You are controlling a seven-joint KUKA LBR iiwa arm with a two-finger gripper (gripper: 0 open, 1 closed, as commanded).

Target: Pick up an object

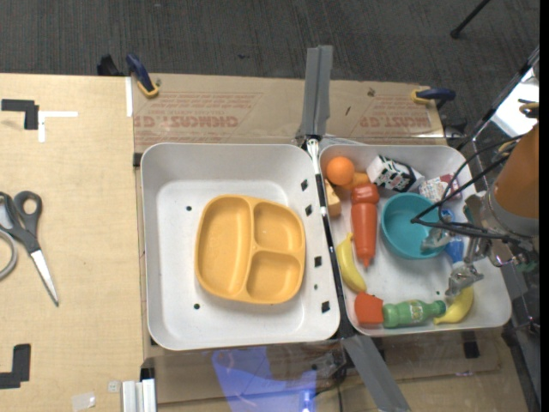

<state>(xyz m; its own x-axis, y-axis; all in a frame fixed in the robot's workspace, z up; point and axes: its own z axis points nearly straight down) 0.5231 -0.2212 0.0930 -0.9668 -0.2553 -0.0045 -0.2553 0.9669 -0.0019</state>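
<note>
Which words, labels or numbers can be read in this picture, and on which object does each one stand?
Cardboard sheet behind the bins: red print, seen upside down, too blurred to read with certainty.
Green bottle in the right bin: label too small to read.
Black and white item: pattern, no legible text.

Small yellow banana [455,307] lies in right bin's [493,320] corner.

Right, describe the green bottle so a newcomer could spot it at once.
Go to the right bin and follow its near wall. The green bottle lies on its side there, between an orange block and a banana. It is the only green thing.
</note>
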